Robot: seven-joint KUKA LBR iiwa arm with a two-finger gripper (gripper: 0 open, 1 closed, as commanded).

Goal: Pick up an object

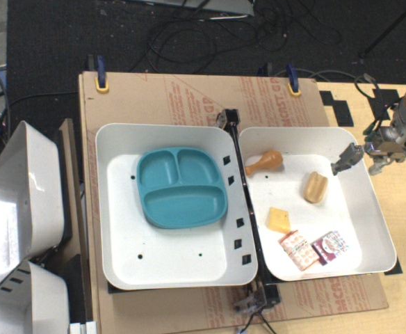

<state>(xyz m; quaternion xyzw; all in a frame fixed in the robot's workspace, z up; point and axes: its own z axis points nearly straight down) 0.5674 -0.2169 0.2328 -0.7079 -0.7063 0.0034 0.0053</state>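
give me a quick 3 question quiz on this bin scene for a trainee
1. True or false: the teal divided plate lies in the left bin.
2. Which item lies nearest the gripper? A) yellow wedge B) tan bread roll C) purple packet
3. How many loose items lie in the right bin?

Key: 1 true. 2 B. 3 five: drumstick, bread roll, yellow wedge, red-and-white packet, purple packet.
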